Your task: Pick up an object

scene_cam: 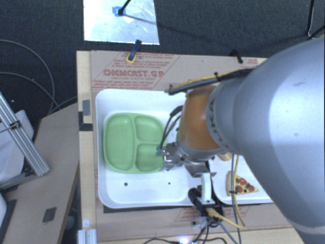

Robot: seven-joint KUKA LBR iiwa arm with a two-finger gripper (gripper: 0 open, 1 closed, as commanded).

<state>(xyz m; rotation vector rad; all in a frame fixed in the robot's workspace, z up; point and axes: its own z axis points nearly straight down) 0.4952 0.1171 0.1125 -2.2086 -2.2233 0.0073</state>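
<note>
A light green divided plate (131,142) lies in the left white bin (109,101), filling most of its middle. My gripper (165,156) reaches down at the plate's right edge, close to its lower right compartment. The grey arm with its orange band (198,126) covers the wrist and much of the bin's right side. A pizza-slice toy (242,184) lies in the right bin, partly hidden behind the arm and a yellow cable.
The right white bin (254,197) is mostly hidden under the arm. Cardboard sheeting (137,72) lies behind the bins. A shiny metal sheet (121,14) sits further back. Aluminium framing (23,141) stands at the left.
</note>
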